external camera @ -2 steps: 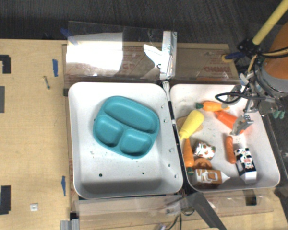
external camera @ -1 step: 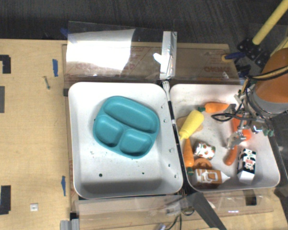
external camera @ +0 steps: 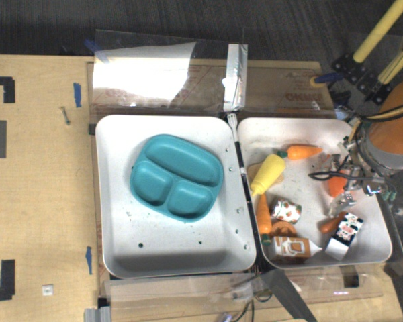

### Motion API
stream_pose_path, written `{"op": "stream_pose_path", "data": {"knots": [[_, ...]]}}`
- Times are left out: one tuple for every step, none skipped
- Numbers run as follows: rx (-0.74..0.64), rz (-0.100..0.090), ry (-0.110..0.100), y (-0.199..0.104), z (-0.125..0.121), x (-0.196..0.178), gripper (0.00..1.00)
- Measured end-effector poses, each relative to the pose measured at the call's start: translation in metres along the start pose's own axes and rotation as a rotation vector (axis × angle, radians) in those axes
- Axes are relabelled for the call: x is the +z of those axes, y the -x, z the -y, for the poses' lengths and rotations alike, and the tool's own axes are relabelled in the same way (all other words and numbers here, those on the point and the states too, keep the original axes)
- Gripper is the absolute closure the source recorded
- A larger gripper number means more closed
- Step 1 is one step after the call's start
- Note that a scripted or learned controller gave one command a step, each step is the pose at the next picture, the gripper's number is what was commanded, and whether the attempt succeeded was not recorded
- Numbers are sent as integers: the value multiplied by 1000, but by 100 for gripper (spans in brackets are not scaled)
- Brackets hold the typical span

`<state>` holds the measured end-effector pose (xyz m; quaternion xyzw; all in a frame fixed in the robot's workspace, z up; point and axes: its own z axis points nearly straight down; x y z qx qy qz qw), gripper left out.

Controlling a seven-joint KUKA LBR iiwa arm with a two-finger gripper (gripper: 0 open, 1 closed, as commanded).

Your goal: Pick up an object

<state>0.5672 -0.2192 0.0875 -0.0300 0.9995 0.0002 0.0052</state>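
Note:
The right bin (external camera: pixel 302 129) holds several toy food items. A yellow piece (external camera: pixel 267 173) lies at its left, with an orange carrot (external camera: pixel 302 151) behind it and a second carrot (external camera: pixel 262 213) along the left wall. A white and red can (external camera: pixel 286 211) and a brown bottle (external camera: pixel 292 247) lie near the front. At the front right stands a white and black carton (external camera: pixel 344 233). My gripper (external camera: pixel 342 183) hangs low over the bin's right side, right by a small orange item (external camera: pixel 336 186), which it partly hides.
The left bin (external camera: pixel 114 233) bears a teal divided plate (external camera: pixel 176 176). The arm's orange band (external camera: pixel 391 138) rises over the right bin's far right corner. Yellow bars (external camera: pixel 386 22) cross the top right. Wooden bench surface (external camera: pixel 37 180) spreads to the left.

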Motion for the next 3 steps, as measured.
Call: {"op": "stream_pose_path", "data": {"knots": [[-200, 4, -1, -56, 0, -1, 0], [-432, -3, 3, 3, -22, -18, 0], [-548, -10, 8, 13, -103, -19, 0]]}}
